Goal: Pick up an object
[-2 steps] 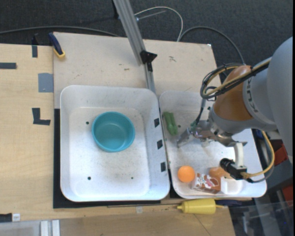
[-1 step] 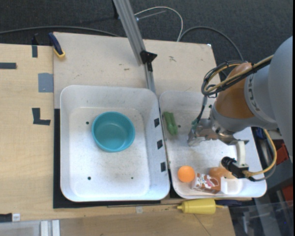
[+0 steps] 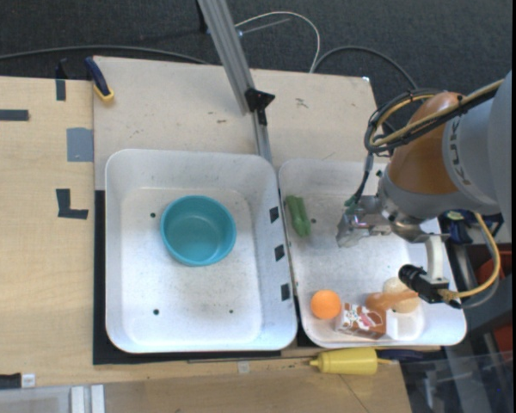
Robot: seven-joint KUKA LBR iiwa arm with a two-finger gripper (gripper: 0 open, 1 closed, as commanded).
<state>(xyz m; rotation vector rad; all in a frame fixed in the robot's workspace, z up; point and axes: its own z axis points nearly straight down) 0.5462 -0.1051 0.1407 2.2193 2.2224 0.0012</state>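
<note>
Over the right bin (image 3: 327,175) the claw (image 3: 354,231), whose grip I cannot tell, may close short of the green object (image 3: 297,214).

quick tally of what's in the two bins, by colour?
Teal: 1, bowl, left bin
Green: 1, green piece, right bin
Orange: 1, ball, right bin
Red and white: 1, packet, right bin
Unclear: 1 pale cluster in the right bin's near corner, partly behind the arm
Total: 5
</note>
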